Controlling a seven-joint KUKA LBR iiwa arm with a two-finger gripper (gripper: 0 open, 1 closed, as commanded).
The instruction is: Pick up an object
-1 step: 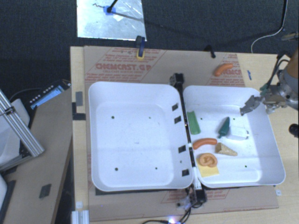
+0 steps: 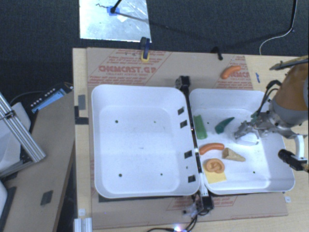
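Orange sausage (image 2: 211,148); dark green pepper (image 2: 224,124); right bin (image 2: 280,178)

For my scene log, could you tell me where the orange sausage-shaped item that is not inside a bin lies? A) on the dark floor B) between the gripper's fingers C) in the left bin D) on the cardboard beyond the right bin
D: that orange sausage rests on the cardboard just beyond the right bin.

one fixed camera | above bench (image 2: 159,62) | slanted down on both bins (image 2: 140,144)

Arm (image 2: 289,98) reaches from the right — jaws spread, pointing left.
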